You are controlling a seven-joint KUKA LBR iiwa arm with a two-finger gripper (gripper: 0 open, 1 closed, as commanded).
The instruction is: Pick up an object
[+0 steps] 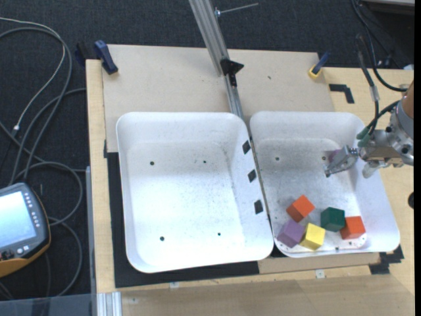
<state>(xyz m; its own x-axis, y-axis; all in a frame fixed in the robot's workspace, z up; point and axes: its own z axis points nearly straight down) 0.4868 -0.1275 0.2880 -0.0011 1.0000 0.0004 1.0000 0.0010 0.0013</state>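
Landmark: right shallow white plastic bin (pixel 289 125), the second of two side by side.
Gripper (pixel 337 163): metal two-finger pincer, reaching in over this bin's right wall, at mid-height of the bin, above bare floor. Fingers point left; whether they are parted or closed, cannot tell. Nothing visible between them.
Blocks: five small cubes clustered in the bin's near right corner, well apart from the pincer, below it in view.
Orange cube (pixel 301 208): nearest the pincer, top left of cluster.
Dark green cube (pixel 333 218): right of it.
Red-orange cube (pixel 354 227): by the right wall.
Purple cube (pixel 292 232): touching yellow cube (pixel 314 236), both at the near rim.
Left white bin (pixel 131 137): beside the landmark.
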